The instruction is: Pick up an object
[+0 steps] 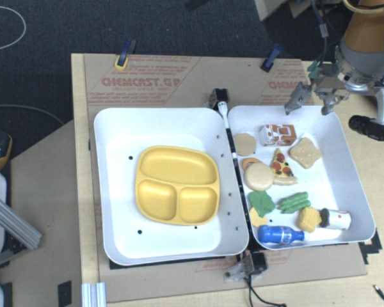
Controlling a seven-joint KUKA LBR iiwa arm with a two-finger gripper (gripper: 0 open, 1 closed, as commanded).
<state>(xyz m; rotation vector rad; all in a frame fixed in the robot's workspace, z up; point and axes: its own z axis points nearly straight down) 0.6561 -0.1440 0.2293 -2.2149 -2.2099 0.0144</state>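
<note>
Gripper (312, 101) spread wide, holding nothing, above right bin's (353, 165) far edge, clear of toys

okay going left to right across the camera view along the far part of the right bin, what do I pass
Round tan cookie → small brown-and-white packet → tan bread slice. The tool hangs above the bin's far rim, fingers spread with nothing between them.
</note>
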